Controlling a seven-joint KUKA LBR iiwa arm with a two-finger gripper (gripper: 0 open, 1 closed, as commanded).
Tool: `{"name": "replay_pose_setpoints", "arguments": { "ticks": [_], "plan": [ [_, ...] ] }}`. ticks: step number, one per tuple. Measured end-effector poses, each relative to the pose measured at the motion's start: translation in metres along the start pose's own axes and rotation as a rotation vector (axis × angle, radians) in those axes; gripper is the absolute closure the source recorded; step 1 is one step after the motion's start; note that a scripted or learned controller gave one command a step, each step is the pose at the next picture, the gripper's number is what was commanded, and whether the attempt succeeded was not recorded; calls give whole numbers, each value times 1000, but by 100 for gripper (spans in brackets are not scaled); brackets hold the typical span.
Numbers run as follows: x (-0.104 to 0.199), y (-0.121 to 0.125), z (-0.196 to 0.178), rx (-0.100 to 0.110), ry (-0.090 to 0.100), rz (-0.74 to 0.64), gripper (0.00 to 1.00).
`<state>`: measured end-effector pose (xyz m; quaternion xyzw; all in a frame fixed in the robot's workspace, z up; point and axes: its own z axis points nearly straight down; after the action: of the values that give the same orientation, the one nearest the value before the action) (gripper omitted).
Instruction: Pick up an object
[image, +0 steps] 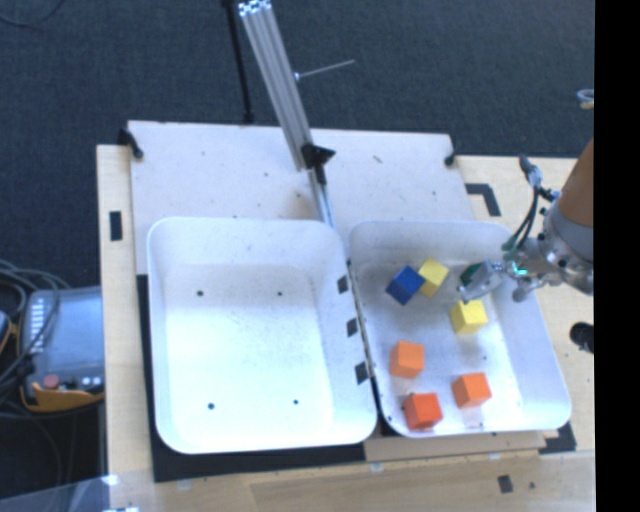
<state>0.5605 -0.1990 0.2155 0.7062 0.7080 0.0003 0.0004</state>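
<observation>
Over in the right shallow white plastic bin (548, 395), the end effector (478, 282) is hovering just above a yellow cube (468, 316); can't tell how it's set. Another yellow cube (434, 276) is touching a blue cube (404, 285), and three orange cubes (407, 359) are sitting nearer the front.

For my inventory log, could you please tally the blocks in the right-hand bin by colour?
Orange blocks: 3
Yellow blocks: 2
Blue blocks: 1
Total: 6 blocks, all in the right-hand bin.
</observation>
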Motion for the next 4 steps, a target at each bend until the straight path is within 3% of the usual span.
{"name": "replay_pose_setpoints", "arguments": {
  "ticks": [1,2,3,4],
  "plan": [
    [1,-10,56,6,0,4,0],
    [6,-2,110,1,-2,2,0],
    [3,1,115,-8,-5,8,0],
    [2,1,105,-10,-5,14,100]
  ]
}}
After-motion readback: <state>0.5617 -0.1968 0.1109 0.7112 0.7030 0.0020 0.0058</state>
